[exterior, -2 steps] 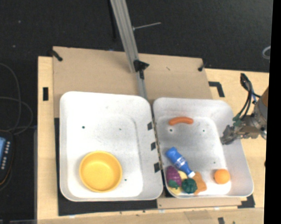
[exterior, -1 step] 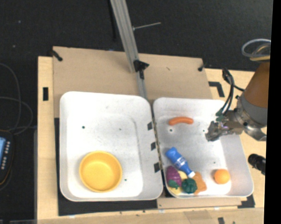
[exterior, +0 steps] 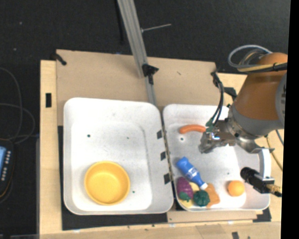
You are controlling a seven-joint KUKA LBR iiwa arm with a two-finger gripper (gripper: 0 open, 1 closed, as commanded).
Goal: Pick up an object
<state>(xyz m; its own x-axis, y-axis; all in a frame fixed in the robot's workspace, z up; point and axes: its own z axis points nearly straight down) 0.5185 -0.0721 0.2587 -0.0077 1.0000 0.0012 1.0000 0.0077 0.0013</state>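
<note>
- Gripper [exterior: 208,144] over right bin [exterior: 244,207], beside orange carrot-like piece [exterior: 192,128]; finger state cannot be determined.
- Blue bottle [exterior: 190,172], purple, green, orange items clustered at bin's front-left corner.
- Labels: not legible.
- Yellow bowl [exterior: 107,182] in left bin [exterior: 80,113].

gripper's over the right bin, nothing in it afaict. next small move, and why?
Probably a short shift toward the orange carrot-like piece, then descend. The gripper sits in the right bin just beside that piece, with no object seen between its fingers. That piece lies alone on bare bin floor, while the blue bottle is crowded against the purple and green items at the near edge.
</note>
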